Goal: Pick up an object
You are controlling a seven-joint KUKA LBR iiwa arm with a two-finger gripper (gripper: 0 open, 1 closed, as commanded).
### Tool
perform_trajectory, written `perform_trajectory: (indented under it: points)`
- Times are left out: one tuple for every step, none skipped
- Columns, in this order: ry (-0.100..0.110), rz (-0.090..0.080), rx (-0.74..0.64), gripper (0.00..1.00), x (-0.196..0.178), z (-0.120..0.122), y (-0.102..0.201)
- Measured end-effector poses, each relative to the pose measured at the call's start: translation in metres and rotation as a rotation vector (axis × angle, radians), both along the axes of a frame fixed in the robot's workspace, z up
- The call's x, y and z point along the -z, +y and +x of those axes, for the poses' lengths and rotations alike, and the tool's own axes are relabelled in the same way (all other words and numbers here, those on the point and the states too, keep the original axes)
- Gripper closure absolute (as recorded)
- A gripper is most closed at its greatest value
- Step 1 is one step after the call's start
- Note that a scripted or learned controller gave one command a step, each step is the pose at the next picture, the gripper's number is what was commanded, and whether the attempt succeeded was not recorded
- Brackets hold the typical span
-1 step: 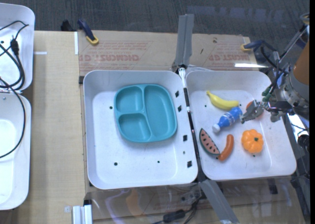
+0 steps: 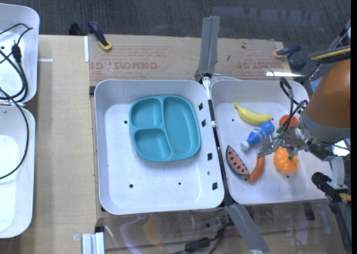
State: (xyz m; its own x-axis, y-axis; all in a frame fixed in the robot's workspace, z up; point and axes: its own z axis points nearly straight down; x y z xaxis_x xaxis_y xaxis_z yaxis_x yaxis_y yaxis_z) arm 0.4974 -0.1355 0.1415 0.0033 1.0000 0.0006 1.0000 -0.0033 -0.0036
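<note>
The gripper point(image 2: 277, 145) sits low in the right bin point(image 2: 245, 194), in the middle of a cluster of toy food, and whether it is apart or together I cannot tell, since its dark metal parts blur into the items around it. Just left of it lies a small bottle point(image 2: 259, 135) with a blue body and white cap end, tilted, close enough that it may be touching the gripper. Right below the gripper is an orange fruit point(image 2: 286, 161), and beside that, to the left, an orange carrot point(image 2: 257, 169) lies at a slant with its tip near a watermelon slice point(image 2: 236, 162). A red-orange tomato point(image 2: 288, 121) shows just above the gripper, partly hidden by the arm point(image 2: 329, 105), whose orange band and grey wrist come in from the right. A yellow banana point(image 2: 252, 115) lies toward the back of the same bin, apart from the gripper. In the left bin point(image 2: 111, 180) rests a teal divided plate point(image 2: 165, 128) with three compartments, near the middle. Both bins stand side by side on a cardboard sheet point(image 2: 145, 57) on the bench
</note>
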Motion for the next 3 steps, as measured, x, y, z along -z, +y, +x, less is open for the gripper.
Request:
perform_trajectory:
  points:
    - [-0.037,-0.015,0.006,0.00,0.034,0.000,0.016]
    - [-0.047,-0.018,0.005,0.00,0.033,-0.009,0.025]
    - [-0.004,-0.002,0.001,0.00,0.050,-0.020,0.041]
